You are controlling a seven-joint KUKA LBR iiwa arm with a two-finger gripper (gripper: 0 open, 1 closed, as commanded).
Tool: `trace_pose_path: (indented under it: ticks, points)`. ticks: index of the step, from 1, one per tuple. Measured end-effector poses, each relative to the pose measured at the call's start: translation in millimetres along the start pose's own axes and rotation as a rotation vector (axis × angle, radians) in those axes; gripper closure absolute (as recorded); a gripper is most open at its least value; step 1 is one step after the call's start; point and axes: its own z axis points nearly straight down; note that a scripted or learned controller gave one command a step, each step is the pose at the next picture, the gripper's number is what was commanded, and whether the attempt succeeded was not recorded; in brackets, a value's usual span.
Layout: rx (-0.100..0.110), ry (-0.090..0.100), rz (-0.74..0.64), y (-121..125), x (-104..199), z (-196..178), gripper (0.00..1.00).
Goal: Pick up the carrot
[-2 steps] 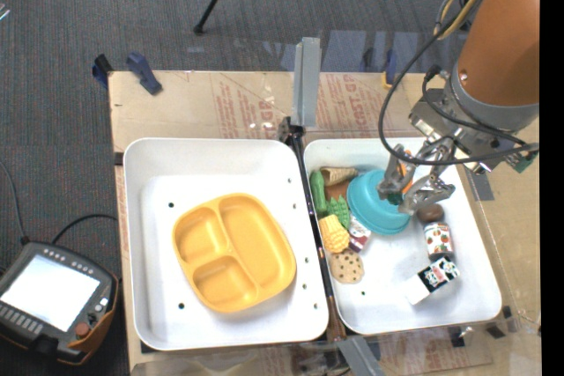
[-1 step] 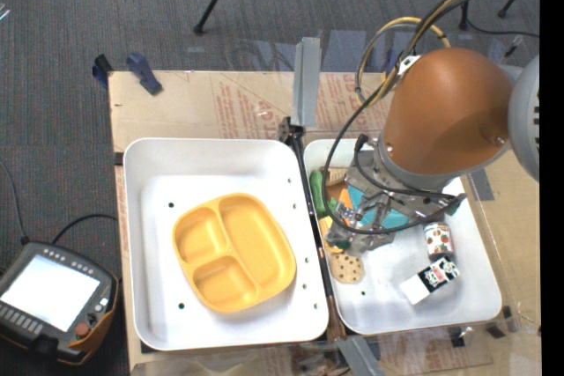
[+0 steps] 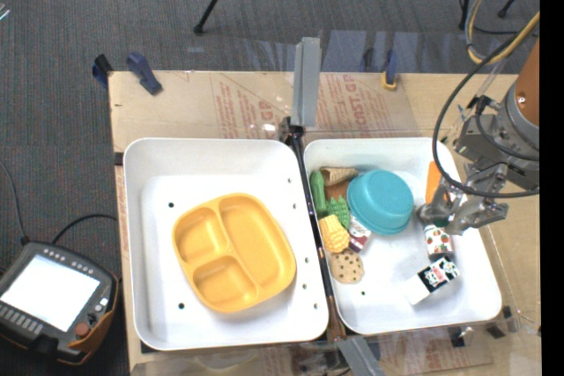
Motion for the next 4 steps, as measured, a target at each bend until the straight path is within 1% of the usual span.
trace_pose_path:
  ticks: [1, 2, 3, 4]
  points:
    - [-0.011, 0.0, -0.312, -27, 41, -42, 1.0]
    - [-0.024, -0.004, -0.827, -20, 36, 119, 1.0]
    - [-0.018, -0.003, -0.83, -21, 35, 116, 0.0]
    - [-0.028, -0.008, -1.09, -43, 19, 272, 0.0]
